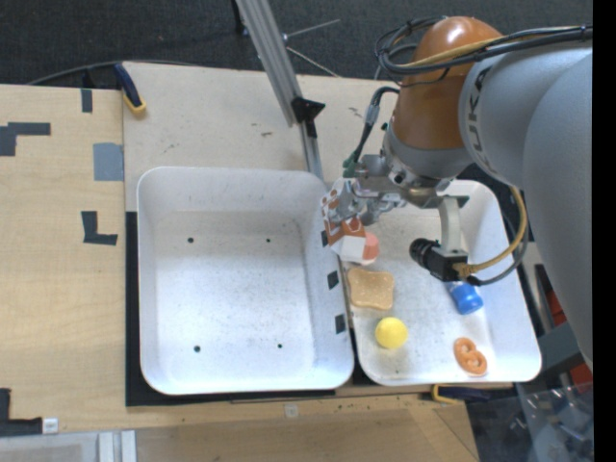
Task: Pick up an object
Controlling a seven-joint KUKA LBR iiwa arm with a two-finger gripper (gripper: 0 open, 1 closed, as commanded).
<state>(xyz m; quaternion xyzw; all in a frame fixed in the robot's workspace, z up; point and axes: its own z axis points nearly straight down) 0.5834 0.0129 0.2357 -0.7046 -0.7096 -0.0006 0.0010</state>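
Grey arm w/ orange band reaches in from the right over the right bin (510,349). Gripper (358,205) sits at that bin's far-left corner, above a small orange-and-white object (354,245); can't tell if it's apart, together or gripping. Nearer in the same bin: toast slice (371,289), yellow ball (390,332), blue piece (467,299), orange pretzel (471,355). Left bin (154,258) alongside.
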